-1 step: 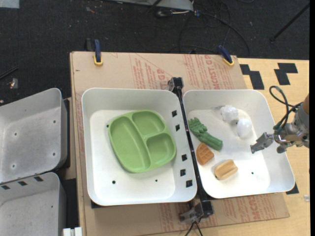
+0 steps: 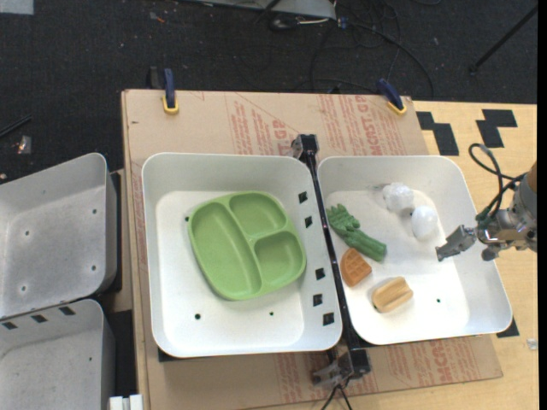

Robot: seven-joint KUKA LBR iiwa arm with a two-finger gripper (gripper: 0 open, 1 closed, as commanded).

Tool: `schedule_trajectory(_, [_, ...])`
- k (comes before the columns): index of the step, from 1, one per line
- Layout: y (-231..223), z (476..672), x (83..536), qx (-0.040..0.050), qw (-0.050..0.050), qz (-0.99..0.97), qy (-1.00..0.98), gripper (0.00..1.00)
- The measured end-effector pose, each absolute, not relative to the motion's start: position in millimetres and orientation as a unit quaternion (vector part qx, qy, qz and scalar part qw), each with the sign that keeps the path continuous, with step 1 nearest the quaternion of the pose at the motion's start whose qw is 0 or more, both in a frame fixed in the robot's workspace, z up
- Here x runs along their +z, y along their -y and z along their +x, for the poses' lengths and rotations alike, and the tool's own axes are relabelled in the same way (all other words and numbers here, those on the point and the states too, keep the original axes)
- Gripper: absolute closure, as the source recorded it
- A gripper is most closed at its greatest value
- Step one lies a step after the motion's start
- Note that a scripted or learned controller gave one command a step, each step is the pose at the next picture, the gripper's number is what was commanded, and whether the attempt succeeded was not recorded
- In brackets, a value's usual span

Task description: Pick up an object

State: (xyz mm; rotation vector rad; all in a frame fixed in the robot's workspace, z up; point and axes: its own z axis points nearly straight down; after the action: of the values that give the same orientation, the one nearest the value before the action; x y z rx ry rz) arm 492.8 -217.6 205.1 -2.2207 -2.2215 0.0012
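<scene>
My bench (image 2: 256, 114) is a brown printed board, clamped at its far edge by two yellow-tipped clamps (image 2: 170, 92). Directly on it sit two shallow white bins, side by side and touching: left bin (image 2: 162, 254), right bin (image 2: 479, 314). A black divider (image 2: 323, 229) runs between them.

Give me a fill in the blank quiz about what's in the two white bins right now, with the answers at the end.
1. The green divided plate has ___ compartments.
2. The green toy lies in the ___ bin.
3. The bun-shaped toy lies nearer the camera than the two ___ objects.
4. The gripper is at the right bin's ___ edge.

Answers: three; right; white; right
</scene>
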Motion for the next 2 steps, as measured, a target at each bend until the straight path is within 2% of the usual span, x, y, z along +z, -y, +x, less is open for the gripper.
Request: schedule_trajectory(2, [213,497.1,100,0.0006,0.001,-0.708,0.707,0.0])
